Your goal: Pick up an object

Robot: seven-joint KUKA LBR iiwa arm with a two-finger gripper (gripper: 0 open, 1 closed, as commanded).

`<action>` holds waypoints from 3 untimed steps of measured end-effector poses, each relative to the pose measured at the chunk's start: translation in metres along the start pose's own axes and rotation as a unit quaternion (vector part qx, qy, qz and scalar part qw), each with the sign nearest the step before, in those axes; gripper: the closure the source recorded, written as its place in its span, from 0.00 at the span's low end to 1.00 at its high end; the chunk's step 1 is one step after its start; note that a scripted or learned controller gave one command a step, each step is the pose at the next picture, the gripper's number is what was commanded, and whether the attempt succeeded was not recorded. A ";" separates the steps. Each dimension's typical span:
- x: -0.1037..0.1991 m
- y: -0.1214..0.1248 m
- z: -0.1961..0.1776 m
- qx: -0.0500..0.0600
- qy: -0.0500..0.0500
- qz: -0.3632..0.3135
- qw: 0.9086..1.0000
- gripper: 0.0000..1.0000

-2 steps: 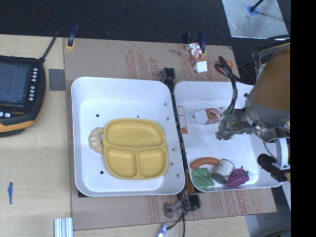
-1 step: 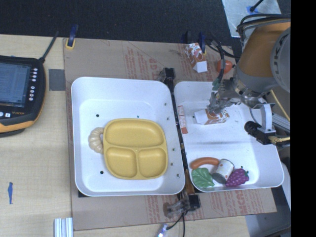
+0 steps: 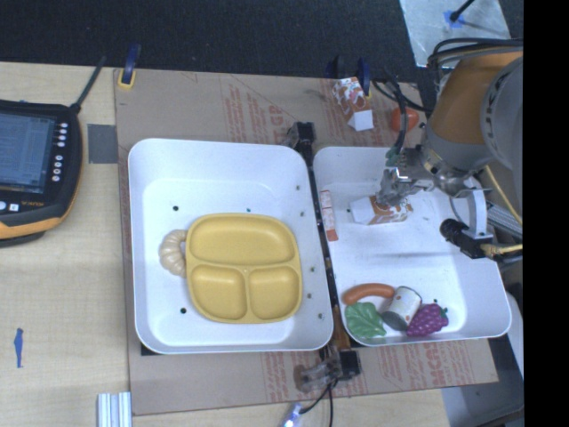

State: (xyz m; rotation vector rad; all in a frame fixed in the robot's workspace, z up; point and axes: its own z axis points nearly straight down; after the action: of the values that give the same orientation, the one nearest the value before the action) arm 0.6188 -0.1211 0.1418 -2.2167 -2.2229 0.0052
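My gripper (image 3: 394, 194) low in right bin (image 3: 480, 305), upper part, right over small carton (image 3: 377, 210) lying there. Can't tell finger state; carton touching or just under tips, hold unconfirmed. To do well: centre over carton, close firmly, lift straight, slow. Sausage (image 3: 368, 292), can (image 3: 404, 306), grapes (image 3: 428, 319) well apart at near edge.

A robotics lab: a teach pendant (image 3: 34, 169) lies on the wooden counter (image 3: 62, 327), cables (image 3: 400, 114) trail by two white bins (image 3: 147, 238), and toy food (image 3: 427, 320) serves as props.
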 end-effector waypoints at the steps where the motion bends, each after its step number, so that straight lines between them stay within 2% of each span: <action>1: 0.000 0.000 0.000 -0.001 0.000 0.000 1.000 0.00; 2: -0.037 0.029 0.051 0.000 0.000 0.000 1.000 0.00; 3: -0.033 0.010 0.050 0.000 0.000 0.000 1.000 0.00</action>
State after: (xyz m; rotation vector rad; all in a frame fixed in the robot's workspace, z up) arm 0.6287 -0.1542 0.0918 -2.2158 -2.2232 0.0041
